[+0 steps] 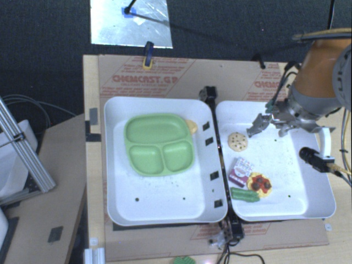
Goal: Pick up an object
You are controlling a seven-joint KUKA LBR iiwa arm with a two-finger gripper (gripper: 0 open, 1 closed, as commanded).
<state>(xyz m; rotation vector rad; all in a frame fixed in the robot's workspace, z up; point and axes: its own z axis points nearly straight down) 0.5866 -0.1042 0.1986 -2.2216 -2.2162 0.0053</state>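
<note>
1. The bench under me is a pale wooden board (165,73) with red printed lettering, set against dark carpet, and two shallow white bins sit on it side by side.
2. Nearest the camera, along the front of the right bin (319,205), lies a green bean-like piece (245,194), with a small round pizza-like toy (259,183) touching it just behind.
3. Just to the left of that toy rests a small pink and white packet (241,171), tilted, touching or almost touching it.
4. Farther back in the same bin a round cookie (237,142) with dark chips lies flat near the bin's left wall, apart from the packet cluster.
5. My gripper (259,126) hangs over the back part of the right bin, pointing to the left and down toward the cookie; the cookie sits just beside my tips, below and to the left, not between them.
6. My two fingers look parted and I grasp nothing; none of the objects is touching me.
7. The left bin (118,202) holds a green divided tray (159,144), with a yellow piece (191,126) peeking out at the tray's back right corner.
8. Farthest away, beyond the board, a shiny silver sheet (131,15) lies on the carpet, and a yellow and dark clamp (148,56) grips the board's back edge.
</note>
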